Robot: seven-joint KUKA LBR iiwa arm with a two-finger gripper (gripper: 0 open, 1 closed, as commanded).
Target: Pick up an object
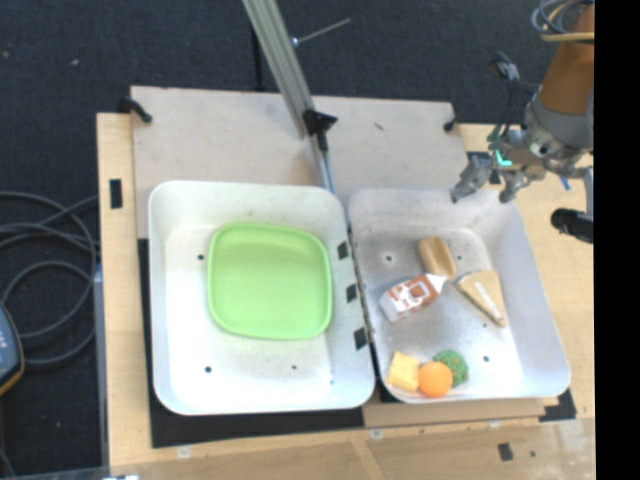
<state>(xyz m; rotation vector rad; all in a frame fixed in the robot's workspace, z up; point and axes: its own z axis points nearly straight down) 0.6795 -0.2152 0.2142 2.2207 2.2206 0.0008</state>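
Camera view: arm point(568, 78) cut off at frame's right.
Gripper point(487, 181): fingers spread, holding nothing, above right bin point(535, 268) far rim.
Objects: bread roll point(436, 256), carton point(411, 296), wedge point(483, 295), orange point(434, 379) inside right bin.
Green item point(453, 365): half hidden behind orange.

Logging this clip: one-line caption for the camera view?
Open pincer above right bin's far edge; food items inside, green plate left.

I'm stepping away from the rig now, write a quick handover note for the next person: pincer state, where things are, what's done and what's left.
Pincer: open, holding nothing, hovering over the far right corner of the right bin.
Right bin: bread roll, wedge of cheese, small carton, yellow block, orange, broccoli.
Left bin: green plate.
Done: nothing picked yet.
Left: lower onto one item, probably the bread roll as nearest, close and lift.
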